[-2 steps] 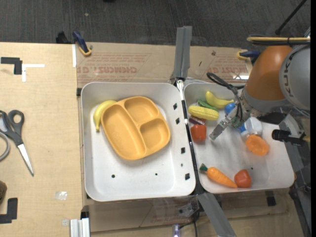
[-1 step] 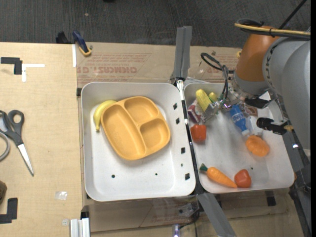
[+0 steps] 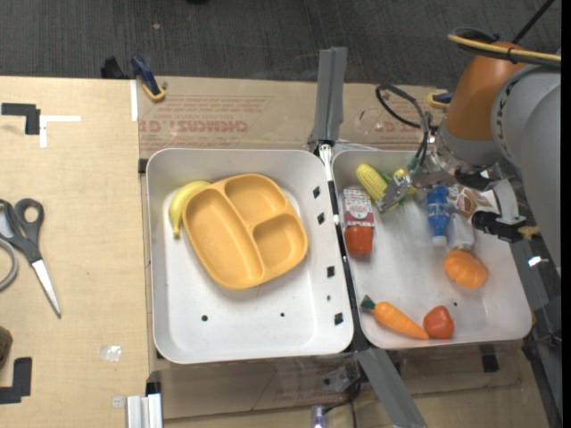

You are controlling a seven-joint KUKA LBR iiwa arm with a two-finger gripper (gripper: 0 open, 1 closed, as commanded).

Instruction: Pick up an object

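Camera view: corn (image 3: 371,181) lies just left of the hand (image 3: 399,188), whose fingers' state I cannot tell; arm (image 3: 500,105) leans down from upper right.

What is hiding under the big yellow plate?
A banana peeks out from under the left rim of the yellow plate in the left bin. The plate covers the rest of it.

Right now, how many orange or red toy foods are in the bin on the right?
4: a ketchup bottle by the bin's left wall, an orange at the right, a carrot and a red pepper along the near edge. The arm may hide more.
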